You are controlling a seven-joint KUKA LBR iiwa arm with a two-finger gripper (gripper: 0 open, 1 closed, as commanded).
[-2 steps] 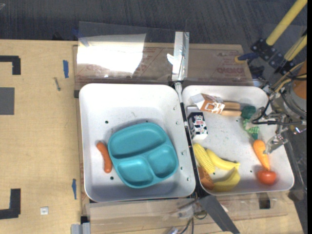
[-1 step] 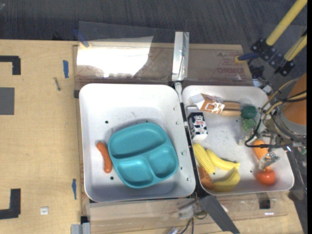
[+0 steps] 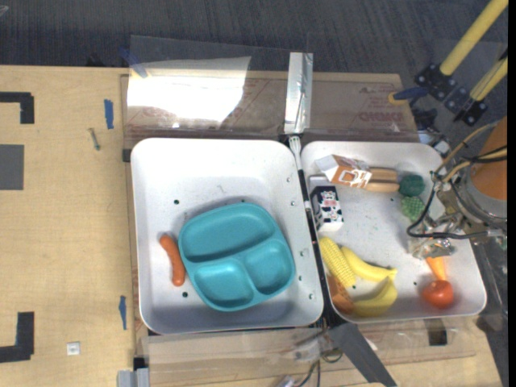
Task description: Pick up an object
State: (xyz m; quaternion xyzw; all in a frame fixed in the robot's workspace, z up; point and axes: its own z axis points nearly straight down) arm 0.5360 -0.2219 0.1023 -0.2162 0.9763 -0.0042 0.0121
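Fingers (image 3: 435,247): state cannot be told; cables obscure them.
Nearest target: tomato (image 3: 439,294), just below fingers.
Method: descend vertically, centred on tomato.

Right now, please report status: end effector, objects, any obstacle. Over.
End effector low over right bin, cables around it. Tomato just below it, not gripped. Banana and corn apart, to the left.

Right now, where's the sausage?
In the left bin, the sausage lies on the floor just left of the teal plate, near the bin's left wall.
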